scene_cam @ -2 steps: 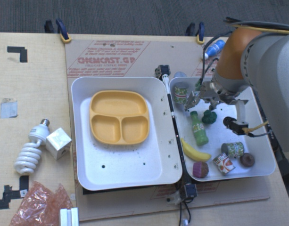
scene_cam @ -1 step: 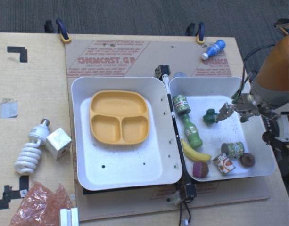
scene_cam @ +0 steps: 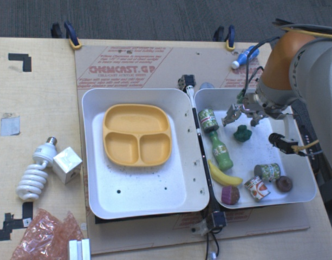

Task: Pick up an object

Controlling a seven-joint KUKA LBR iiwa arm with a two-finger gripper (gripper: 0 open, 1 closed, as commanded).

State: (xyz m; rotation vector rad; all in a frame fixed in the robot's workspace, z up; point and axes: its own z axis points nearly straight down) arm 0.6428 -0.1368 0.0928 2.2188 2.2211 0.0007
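End effector (scene_cam: 242,114) fingers spread apart, holding nothing, poised just above the dark green object (scene_cam: 242,134) in the right bin (scene_cam: 295,196). Left of that object: green bottle (scene_cam: 220,151). Below-left of it: banana (scene_cam: 224,174). Yellow divided tray (scene_cam: 137,134) well left, in the other bin.

I see my gripper (scene_cam: 242,116) hanging over the right bin (scene_cam: 295,196) just above a small green toy (scene_cam: 242,133), with a green bottle (scene_cam: 220,151), a banana (scene_cam: 224,174) and a can (scene_cam: 267,171) lying near that toy.
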